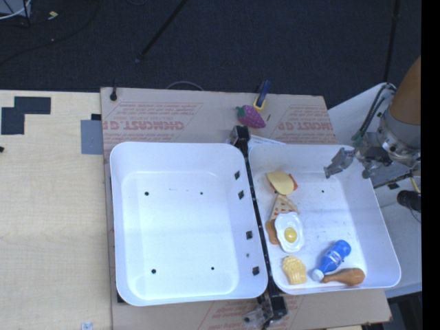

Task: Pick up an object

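Smooth, glossy white plastic bins sit on matt brown cardboard over a pale wood-grain bench.

My pincer hung over the far right part of the right shallow white bin. In that bin, the fried-egg toy lay near its left wall, the small blue bottle to its right, nearer the front, touching the brown drumstick toy.
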Controlling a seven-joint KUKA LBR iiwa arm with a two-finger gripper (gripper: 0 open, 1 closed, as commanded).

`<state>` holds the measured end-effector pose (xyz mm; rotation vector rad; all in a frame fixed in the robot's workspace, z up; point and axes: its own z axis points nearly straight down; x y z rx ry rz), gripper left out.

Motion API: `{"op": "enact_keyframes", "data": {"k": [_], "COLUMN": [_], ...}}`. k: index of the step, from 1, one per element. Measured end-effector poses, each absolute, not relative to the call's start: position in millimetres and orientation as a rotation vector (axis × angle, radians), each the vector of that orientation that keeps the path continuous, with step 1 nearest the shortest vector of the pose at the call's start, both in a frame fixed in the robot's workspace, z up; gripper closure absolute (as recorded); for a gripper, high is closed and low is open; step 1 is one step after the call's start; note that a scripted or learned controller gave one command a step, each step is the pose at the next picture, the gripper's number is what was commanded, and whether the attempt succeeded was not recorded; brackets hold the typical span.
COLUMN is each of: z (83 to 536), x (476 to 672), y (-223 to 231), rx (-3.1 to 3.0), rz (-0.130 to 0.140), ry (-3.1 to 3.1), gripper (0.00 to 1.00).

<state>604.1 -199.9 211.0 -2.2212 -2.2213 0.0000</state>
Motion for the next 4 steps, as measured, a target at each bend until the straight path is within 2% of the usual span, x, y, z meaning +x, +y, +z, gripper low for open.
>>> {"op": "enact_keyframes", "data": {"k": [1,2,3,4], "z": [155.7,104.0,112.7,193.0], "x": [644.6,647.0,646.1,645.7], "y": [-73.0,-83.2,-83.5,-4.2], "rx": [-2.203,-2.23,-2.226,-2.214], "rz": [-0.002,-0.008,-0.002,-0.012], "ry": [-2.227,-2.228,-2.225,-2.231], "gripper": [0.0,0.0,1.0,1.0]}}
